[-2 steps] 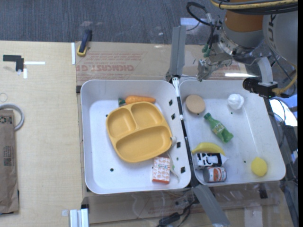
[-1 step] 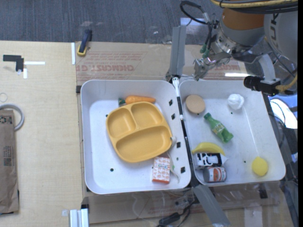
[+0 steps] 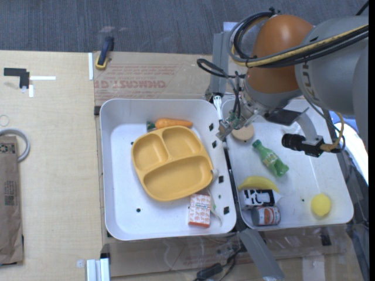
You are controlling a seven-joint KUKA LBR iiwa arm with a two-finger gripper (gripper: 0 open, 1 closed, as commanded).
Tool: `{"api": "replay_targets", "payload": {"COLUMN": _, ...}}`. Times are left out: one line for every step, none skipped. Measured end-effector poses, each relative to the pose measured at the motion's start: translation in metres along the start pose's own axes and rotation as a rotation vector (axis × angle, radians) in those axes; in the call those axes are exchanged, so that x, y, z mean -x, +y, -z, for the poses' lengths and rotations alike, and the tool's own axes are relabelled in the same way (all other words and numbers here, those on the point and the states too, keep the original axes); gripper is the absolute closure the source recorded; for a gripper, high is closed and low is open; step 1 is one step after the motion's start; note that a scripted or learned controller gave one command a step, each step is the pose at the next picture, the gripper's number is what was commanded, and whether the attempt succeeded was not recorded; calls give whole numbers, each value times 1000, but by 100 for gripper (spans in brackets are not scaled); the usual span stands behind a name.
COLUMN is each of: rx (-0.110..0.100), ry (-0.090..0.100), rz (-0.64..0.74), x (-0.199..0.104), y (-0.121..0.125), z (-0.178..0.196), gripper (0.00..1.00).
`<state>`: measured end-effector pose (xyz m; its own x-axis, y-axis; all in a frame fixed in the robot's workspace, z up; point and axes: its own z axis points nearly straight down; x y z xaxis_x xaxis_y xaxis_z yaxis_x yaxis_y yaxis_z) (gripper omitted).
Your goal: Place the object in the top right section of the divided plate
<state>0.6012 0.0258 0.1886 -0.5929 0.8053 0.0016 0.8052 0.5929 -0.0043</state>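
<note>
Gripper (image 3: pixel 233 123) hovered over a tan round object (image 3: pixel 242 133) in the right bin (image 3: pixel 343 174); its state could not be told. Yellow divided plate (image 3: pixel 171 163) sat in the left bin (image 3: pixel 117 157). Risk: missed grasp near the bin wall.

Divided plate (image 3: pixel 171 170) in left bin (image 3: pixel 111 174) (carrot (image 3: pixel 173 123) just behind it).

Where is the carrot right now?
The carrot lies in the left bin, just above the yellow divided plate, against its top edge.
</note>
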Motion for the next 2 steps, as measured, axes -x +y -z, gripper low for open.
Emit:
{"api": "replay_targets", "payload": {"rx": -1, "ry": 0, "rz": 121, "x": -56, "y": 31, "z": 0, "gripper": 100}}
{"api": "replay_targets", "payload": {"rx": -2, "ry": 0, "rz": 224, "x": -152, "y": -5, "z": -90, "gripper": 100}}
